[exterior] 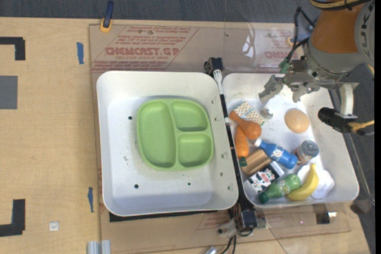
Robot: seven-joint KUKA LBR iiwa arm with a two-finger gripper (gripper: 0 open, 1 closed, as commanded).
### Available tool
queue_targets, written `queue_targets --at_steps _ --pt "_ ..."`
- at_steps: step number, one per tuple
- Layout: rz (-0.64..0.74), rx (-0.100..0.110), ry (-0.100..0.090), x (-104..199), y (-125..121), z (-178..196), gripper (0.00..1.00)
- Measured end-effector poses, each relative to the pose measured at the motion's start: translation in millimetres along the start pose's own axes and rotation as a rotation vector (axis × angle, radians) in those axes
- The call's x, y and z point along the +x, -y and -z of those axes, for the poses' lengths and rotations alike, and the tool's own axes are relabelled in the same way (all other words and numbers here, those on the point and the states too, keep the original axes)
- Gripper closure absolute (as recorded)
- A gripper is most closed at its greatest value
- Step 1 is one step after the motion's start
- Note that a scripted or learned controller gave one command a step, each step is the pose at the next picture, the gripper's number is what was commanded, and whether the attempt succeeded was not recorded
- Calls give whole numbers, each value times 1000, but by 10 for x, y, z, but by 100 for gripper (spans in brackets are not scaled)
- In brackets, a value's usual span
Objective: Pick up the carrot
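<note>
The orange carrot [247,127] lies slantwise at the left side of the right bin [345,181], its thick end pointing right. A second orange piece [241,145] sits just below it, against the bin's left wall. My gripper [280,99] hovers over the upper part of the right bin, up and to the right of the carrot and apart from it. Its fingers are spread open with nothing between them. The left finger [265,98] points down toward a patterned cracker-like piece [246,111] that touches the carrot's top.
A tan roll [296,121], blue bottle [280,155], small can [307,151], brown cylinder [256,160], black-and-white box [265,176], green bottle [280,187] and banana [305,184] crowd the right bin. The left bin [113,187] holds a green divided plate [175,134].
</note>
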State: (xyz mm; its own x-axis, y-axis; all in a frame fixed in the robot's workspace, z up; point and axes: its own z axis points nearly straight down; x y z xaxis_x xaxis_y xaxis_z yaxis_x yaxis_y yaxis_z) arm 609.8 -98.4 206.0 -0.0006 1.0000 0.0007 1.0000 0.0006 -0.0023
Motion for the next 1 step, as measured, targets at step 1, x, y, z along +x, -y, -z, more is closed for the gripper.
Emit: queue_targets --at_steps 1 --pt "245 5 -2 42 244 -736 0"
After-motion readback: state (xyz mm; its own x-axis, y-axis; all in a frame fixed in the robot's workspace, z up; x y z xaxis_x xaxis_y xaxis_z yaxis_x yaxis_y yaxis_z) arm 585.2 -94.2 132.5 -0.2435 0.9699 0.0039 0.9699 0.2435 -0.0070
